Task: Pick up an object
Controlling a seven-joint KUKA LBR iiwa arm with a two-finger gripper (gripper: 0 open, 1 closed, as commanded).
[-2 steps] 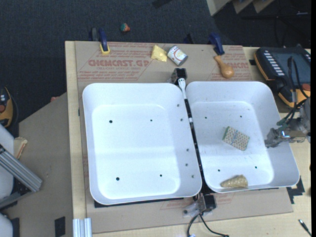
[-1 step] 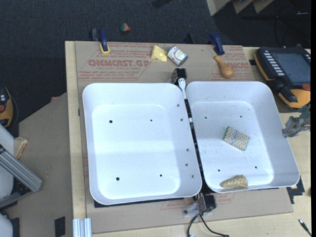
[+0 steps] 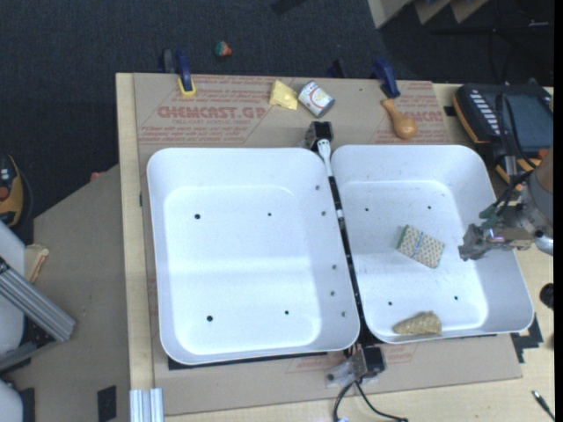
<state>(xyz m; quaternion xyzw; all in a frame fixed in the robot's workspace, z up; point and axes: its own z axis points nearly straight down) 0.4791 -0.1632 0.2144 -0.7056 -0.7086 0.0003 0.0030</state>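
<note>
Okay, two white bins side by side on the bench (image 3: 220, 117). Left bin (image 3: 176, 178) sits at 9 o'clock, right bin (image 3: 457, 170) at 3 o'clock, their inner rims touching along a dark seam down the middle.

Right bin holds two things. A patterned square pad (image 3: 420, 246), pale with a fine dotted print and tilted like a diamond, lies on the bin floor near the middle, toward 3 o'clock. A tan crumbly lump (image 3: 417, 325) lies at 6 o'clock of that bin, just beside the front wall. The two are well apart.

End effector (image 3: 479, 243) comes in from 3 o'clock, over the right bin's right side, just beside the pad at its 3 o'clock but not touching it as far as I can see. Nothing visible between the fingers; open or closed, cannot tell, too small and blurred.

Bench beyond the bins, at 12 o'clock: yellow wedge (image 3: 283, 96), small white box (image 3: 316, 98) touching or just beside it, wooden pear-shaped piece (image 3: 400, 121) toward 1 o'clock. Two blue clamps (image 3: 183, 70) on the far edge. Black handheld pendant (image 3: 506, 112) at 2 o'clock.
</note>
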